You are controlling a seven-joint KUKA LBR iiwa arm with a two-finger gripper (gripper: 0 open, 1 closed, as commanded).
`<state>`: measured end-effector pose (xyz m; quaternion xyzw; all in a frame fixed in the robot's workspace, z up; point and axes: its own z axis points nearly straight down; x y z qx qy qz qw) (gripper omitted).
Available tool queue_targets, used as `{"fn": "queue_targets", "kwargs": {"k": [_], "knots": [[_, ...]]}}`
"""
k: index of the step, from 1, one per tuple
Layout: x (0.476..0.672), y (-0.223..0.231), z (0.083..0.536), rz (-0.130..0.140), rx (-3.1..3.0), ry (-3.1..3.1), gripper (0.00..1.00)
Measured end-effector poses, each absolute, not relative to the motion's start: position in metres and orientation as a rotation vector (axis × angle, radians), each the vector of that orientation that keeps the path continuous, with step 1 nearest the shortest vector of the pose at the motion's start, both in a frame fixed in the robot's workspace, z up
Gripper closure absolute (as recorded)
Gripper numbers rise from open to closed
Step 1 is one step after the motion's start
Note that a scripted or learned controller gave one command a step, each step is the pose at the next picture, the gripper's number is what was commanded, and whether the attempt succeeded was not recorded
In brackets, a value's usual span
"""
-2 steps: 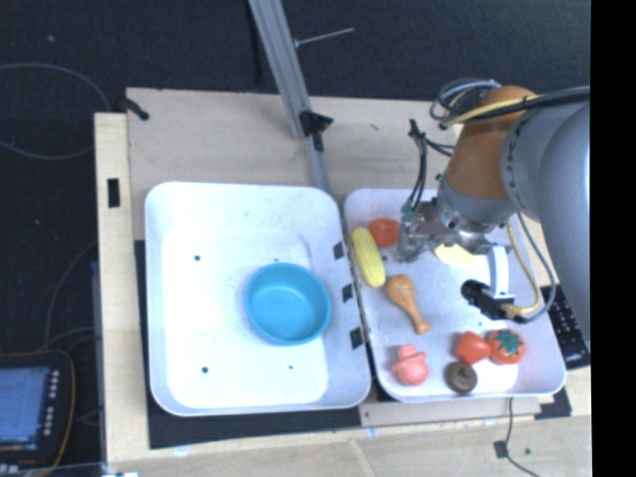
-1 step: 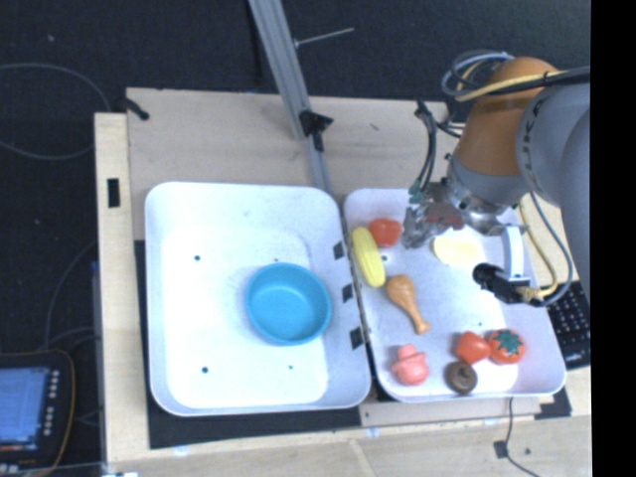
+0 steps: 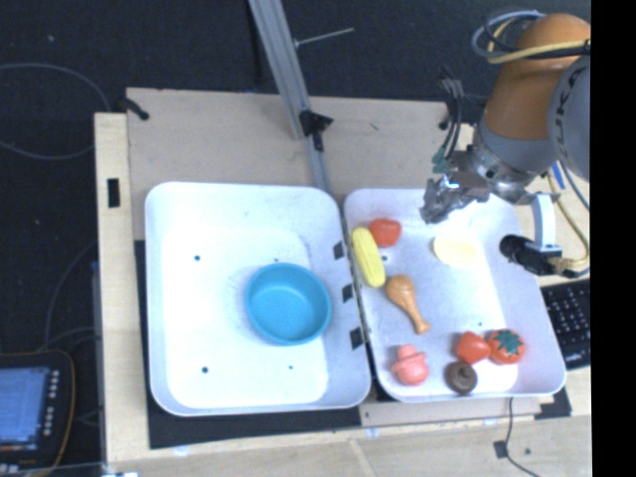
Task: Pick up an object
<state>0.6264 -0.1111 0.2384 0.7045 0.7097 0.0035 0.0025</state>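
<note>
Gripper (image 3: pixel 438 207) hangs over right bin's (image 3: pixel 527 366) far edge

A pale bench (image 3: pixel 229 137) bears two shallow white bins (image 3: pixel 174 266) (image 3: pixel 532 361) (side by side).

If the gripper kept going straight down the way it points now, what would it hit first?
Probably the pale yellow disc just below the gripper in the right bin, though depth is hard to judge from this slanted view.

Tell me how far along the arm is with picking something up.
Nothing looks picked yet: the toys, including the corn and drumstick, lie in the right bin. The gripper hangs above the bin's far end, near the pale yellow piece. Descent, grasp and lift remain.
</note>
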Motion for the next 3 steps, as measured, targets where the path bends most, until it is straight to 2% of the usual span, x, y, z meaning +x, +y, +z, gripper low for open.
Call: {"fn": "queue_targets", "kwargs": {"k": [1, 3], "knots": [[0.626, -0.113, 0.212, -0.007, 2.218, 2.225, 1.0], [0.61, 0.001, 0.216, 0.0, 2.215, 2.237, 1.0]]}}
